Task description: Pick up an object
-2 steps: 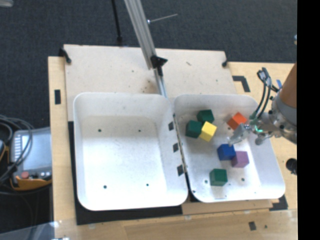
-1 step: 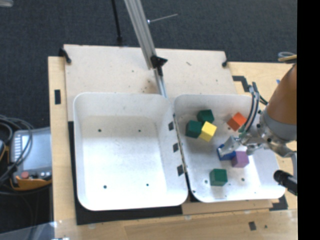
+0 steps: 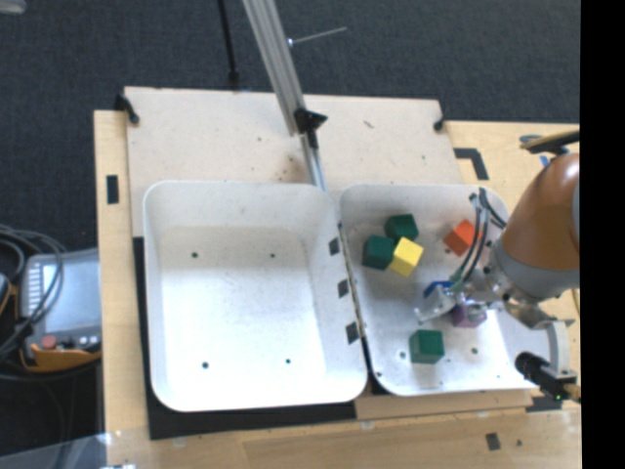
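Purple small object, partly hidden under the gripper, lies toward the near right of the right white bin; its shape is too covered to make out. From the overhead camera, the grey arm with its orange band reaches in from the right, its wrist low over that spot. Far-left of it sit two dark green cubes touching a yellow cube, an orange block lies further right, and a third green cube rests nearer. I judge this the grasp step; next comes a firm close, then a straight lift. Whether the claw is open or closed I cannot tell, nor whether it touches the purple piece.
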Controlling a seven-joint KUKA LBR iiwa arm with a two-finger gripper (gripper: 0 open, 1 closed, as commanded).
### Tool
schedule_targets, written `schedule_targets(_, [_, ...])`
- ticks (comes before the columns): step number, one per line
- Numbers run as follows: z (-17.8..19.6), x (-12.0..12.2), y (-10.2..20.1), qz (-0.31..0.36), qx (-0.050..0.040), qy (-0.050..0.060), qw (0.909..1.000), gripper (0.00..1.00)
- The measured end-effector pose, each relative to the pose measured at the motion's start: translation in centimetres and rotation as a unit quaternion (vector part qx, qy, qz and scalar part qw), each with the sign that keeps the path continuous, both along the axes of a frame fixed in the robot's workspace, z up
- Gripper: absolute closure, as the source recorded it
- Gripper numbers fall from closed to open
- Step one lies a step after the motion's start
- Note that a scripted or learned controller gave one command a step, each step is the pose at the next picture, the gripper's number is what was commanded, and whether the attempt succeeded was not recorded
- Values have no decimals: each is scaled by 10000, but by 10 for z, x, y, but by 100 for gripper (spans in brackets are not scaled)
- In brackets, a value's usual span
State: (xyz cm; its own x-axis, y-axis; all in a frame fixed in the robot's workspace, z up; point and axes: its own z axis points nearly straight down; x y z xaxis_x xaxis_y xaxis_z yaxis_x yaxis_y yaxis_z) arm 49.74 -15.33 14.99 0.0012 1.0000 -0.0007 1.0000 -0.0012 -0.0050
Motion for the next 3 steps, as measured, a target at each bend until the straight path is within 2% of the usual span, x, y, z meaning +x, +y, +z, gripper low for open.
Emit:
schedule_targets(1, [-52,0,-1,1,-7,-26,10000,0])
schedule_targets(2, [-39,2,-1,-33,4,-59,10000,100])
schedule_targets(3, [11,14,-1,23,-7,-61,10000,100])
